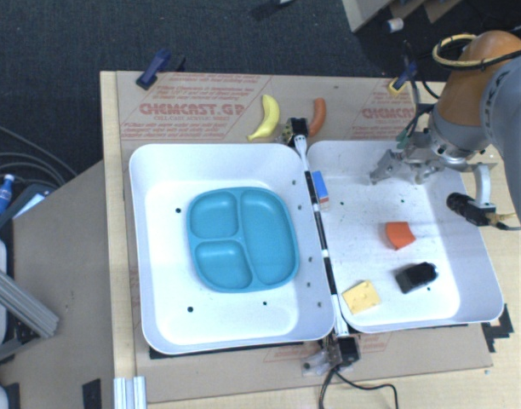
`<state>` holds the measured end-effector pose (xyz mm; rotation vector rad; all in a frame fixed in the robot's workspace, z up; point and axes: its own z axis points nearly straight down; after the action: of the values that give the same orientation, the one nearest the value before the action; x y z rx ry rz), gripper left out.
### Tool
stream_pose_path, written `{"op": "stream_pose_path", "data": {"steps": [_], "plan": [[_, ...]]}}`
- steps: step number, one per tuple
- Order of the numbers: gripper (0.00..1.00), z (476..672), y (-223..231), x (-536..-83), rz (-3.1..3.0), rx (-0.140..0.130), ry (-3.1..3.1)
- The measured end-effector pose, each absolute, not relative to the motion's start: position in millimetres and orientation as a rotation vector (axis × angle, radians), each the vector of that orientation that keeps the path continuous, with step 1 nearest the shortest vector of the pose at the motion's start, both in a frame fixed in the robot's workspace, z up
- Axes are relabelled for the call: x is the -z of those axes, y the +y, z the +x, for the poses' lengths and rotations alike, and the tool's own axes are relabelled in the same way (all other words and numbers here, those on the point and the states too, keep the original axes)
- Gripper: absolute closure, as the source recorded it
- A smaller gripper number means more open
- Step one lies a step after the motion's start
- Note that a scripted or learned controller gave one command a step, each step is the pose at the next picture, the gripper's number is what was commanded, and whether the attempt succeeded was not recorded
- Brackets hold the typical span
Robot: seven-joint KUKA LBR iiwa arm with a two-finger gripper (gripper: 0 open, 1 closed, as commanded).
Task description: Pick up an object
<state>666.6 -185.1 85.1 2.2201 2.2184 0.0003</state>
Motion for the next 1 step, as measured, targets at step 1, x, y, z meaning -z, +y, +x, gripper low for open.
{"op": "stream_pose_path", "data": {"steps": [1], "plan": [[1.0, 667.8, -184.2, -96.1, 2.216, -0.003, 2.218]]}}
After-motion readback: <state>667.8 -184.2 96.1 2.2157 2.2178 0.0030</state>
